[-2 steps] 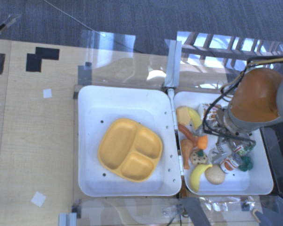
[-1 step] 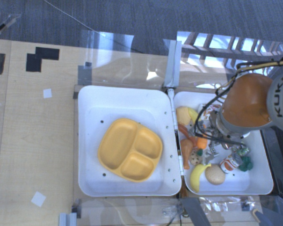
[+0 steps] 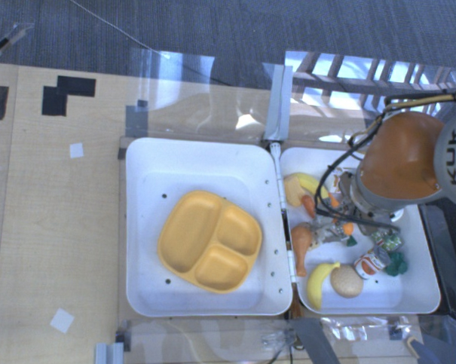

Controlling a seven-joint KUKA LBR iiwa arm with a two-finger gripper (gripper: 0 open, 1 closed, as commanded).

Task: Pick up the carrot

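Arm [image 3: 410, 159] over right bin [image 3: 427, 288]. Gripper [image 3: 333, 226] low among toy food, beside carrot [image 3: 301, 245]. Finger spread unreadable from here; grasp can't tell. Yellow tray [image 3: 210, 241] in left bin [image 3: 144, 287].

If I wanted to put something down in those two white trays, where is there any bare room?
The left bin has bare white floor all round the yellow divided plate, widest along its top edge and left side. The right bin is crowded: the carrot, banana and other toy foods sit under the arm. Only its lower right corner looks free.
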